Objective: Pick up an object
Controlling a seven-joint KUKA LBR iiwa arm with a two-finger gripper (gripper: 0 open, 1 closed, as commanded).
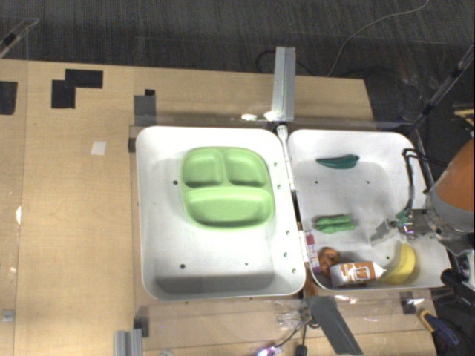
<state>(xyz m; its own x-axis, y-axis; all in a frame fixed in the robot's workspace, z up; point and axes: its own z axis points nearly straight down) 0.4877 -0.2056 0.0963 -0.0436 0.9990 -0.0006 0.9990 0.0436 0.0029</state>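
Note:
The right bin (386, 145) holds several objects. A dark green pepper-like piece (338, 162) lies near its far wall. A lighter green piece (332, 223) rests at mid-left. A yellow banana (401, 265), a small carton with a brown label (356, 273) and a small reddish-brown item (327, 256) crowd the near edge. My gripper (393, 227) hangs low at the right side of this bin, just above the banana and to the right of the light green piece. Nothing is visibly held in it.
The left bin (159, 273) carries a green divided plate (225, 186). A metal post (284, 80) stands behind the seam between the bins. The arm's orange band (456, 180) and cables (413, 169) overhang the right bin's right wall.

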